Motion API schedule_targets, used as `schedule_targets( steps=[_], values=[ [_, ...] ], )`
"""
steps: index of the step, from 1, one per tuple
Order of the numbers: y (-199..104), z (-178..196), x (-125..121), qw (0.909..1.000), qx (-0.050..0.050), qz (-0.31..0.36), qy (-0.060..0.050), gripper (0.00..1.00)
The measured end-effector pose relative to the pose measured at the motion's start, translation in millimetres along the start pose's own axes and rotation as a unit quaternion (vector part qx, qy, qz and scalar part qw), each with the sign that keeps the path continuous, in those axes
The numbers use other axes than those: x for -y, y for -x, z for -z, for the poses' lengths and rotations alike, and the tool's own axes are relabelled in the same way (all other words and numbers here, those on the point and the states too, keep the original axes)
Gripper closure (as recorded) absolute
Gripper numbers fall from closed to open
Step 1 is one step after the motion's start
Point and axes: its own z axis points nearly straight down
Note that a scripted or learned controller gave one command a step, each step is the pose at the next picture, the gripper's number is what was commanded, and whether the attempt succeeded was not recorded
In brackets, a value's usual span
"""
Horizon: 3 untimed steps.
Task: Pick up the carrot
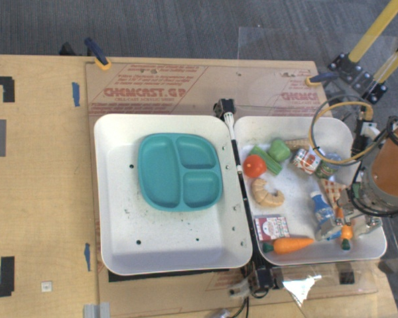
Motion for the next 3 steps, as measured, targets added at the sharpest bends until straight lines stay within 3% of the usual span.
schedule_targets(
  steps=[1, 2, 3],
  values=[
    [2.5, 0.3, -3.3, 0.9784, 0.008, 0.206, 0.006, 0.00],
    [5.5, 0.0, -3.0, 0.9792, 0.003, 0.203, 0.005, 0.00],
    [7.5, -0.2, -3.8, 0.9506, 0.003, 0.310, 0.005, 0.00]
  ],
)
